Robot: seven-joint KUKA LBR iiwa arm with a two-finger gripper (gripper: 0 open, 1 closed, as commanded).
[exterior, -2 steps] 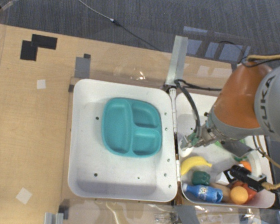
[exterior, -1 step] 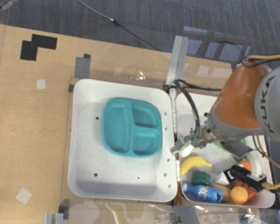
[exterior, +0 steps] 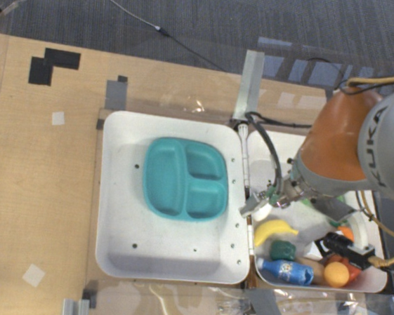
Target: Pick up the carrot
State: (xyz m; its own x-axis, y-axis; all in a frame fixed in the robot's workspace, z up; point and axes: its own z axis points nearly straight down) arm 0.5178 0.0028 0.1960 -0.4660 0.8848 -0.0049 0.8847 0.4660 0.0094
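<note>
Hovering over the right bin [exterior: 373,283]; we can't tell the gripper's [exterior: 266,200] state, and we still need to reach the carrot [exterior: 347,234] lower right.

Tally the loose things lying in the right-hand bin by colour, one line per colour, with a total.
Yellow: 1, the banana
Green: 1, a dark green item
Blue: 1, the blue bottle
Orange: 2, the orange ball and an orange piece that may be the carrot, half hidden by the arm
Total: 5
</note>
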